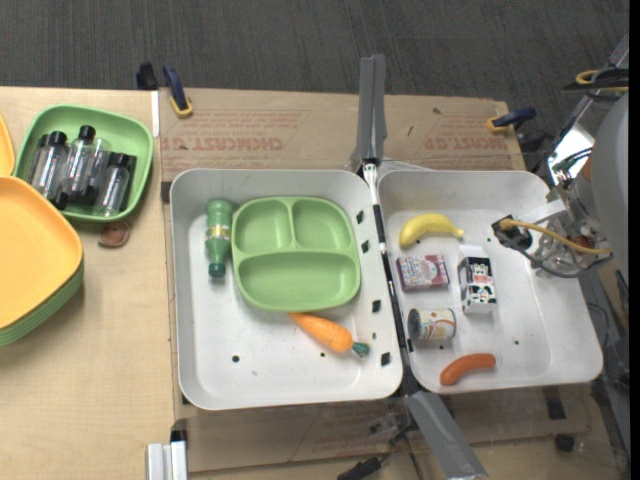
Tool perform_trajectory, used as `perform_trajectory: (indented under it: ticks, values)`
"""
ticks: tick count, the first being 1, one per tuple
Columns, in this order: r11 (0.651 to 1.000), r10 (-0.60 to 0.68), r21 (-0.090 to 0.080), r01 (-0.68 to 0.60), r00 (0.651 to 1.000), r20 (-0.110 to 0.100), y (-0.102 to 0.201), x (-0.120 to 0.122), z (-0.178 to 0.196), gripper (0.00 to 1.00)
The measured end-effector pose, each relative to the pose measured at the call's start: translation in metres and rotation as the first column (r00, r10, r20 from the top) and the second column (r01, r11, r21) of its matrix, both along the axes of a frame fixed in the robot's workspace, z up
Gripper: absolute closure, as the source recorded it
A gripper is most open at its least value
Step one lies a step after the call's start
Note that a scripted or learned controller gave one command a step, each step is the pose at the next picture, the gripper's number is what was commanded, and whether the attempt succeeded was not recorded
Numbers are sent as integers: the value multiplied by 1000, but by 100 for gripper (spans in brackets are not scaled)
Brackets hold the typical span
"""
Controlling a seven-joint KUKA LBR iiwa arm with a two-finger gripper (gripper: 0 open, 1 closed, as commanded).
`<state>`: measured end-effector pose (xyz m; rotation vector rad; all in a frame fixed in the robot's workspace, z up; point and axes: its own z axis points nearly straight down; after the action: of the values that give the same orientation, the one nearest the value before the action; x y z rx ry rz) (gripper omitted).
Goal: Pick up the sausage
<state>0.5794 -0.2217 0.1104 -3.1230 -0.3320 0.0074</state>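
Approach step: the sausage [467,368] lies untouched in the right bin [560,338], with the end effector [556,256] off at the bin's right side.

The sausage rests flat near the bin's front wall, just below the can [432,325] but apart from it. I cannot tell whether the end effector is open or closed, and nothing shows in its hold. The next move likely calls for crossing to the sausage, lining up across its width, then descending.
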Motion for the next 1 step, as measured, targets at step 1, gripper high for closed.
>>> perform_trajectory:
  ticks: [1]
  values:
    - [1000,26,1,-26,1000,-1,0,-25,-7,100]
